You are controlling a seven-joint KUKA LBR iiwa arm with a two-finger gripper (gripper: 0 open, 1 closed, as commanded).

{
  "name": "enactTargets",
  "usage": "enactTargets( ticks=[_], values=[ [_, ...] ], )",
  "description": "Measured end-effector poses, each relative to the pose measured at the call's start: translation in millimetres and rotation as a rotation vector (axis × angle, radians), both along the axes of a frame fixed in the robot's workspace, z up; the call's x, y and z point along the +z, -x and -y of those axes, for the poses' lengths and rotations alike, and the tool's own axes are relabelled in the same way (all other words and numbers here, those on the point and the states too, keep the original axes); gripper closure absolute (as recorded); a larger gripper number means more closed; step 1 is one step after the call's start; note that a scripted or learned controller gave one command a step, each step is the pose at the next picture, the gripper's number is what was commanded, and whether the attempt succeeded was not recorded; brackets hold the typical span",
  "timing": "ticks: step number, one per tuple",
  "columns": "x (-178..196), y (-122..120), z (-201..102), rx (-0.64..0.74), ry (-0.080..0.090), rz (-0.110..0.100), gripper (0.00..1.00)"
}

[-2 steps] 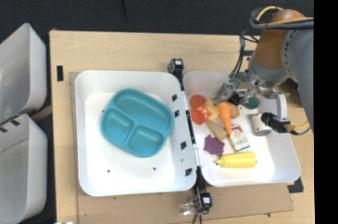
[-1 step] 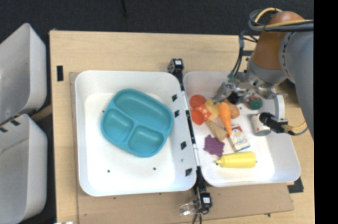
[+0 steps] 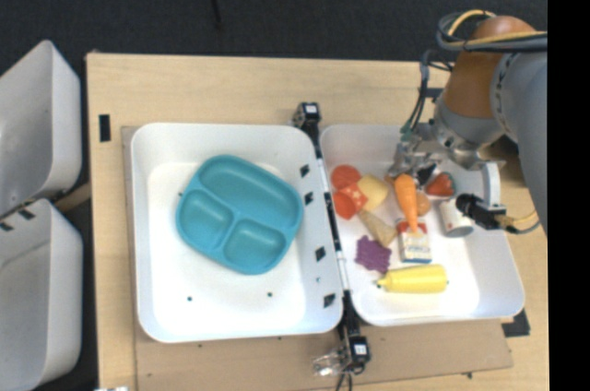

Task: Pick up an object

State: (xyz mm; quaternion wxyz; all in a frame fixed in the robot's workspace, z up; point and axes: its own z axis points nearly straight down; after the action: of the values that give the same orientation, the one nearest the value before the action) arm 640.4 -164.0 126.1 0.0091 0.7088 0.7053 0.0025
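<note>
**Arm low over the right bin, above a heap of toy food**

From where I stand, the bench (image 3: 111, 94) carries two white bins side by side. The left bin (image 3: 147, 288) holds one thing, a turquoise divided plate (image 3: 240, 212), which lies flat near the middle, slightly turned.

The right bin (image 3: 489, 288) holds all the small objects, close together in its left and middle part. A red tomato-like piece (image 3: 345, 176) lies near the wall between the bins, and an orange-red piece (image 3: 348, 202) touches it just below. Beside them is a pale yellow piece (image 3: 372, 190), and a beige stick-shaped piece (image 3: 378, 226) lies slanted under it. An orange carrot (image 3: 407, 198) points down toward a small carton (image 3: 415, 246). A purple piece (image 3: 372, 254) rests near the dividing wall, and a yellow corn-like object (image 3: 415, 279) lies lengthwise at the front. A small red piece (image 3: 441, 185) lies close to the arm.

The gripper (image 3: 417, 157) hangs over the upper part of the right bin, just above the top of the carrot. I cannot tell from here how it stands, and I see no object in it.
</note>
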Motion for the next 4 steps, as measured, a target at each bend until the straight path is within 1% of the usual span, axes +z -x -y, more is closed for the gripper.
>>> enactTargets(
  ticks=[1, 2, 3, 4],
  values=[
    [41, -1, 4, 0.0, -0.009, -0.015, 1.0],
    [91, -6, 15, 0.001, -0.007, -0.013, 1.0],
    [114, -7, 15, 0.006, -0.009, -0.016, 1.0],
    [118, 7, -34, 0.011, -0.01, -0.019, 1.0]
  ],
)
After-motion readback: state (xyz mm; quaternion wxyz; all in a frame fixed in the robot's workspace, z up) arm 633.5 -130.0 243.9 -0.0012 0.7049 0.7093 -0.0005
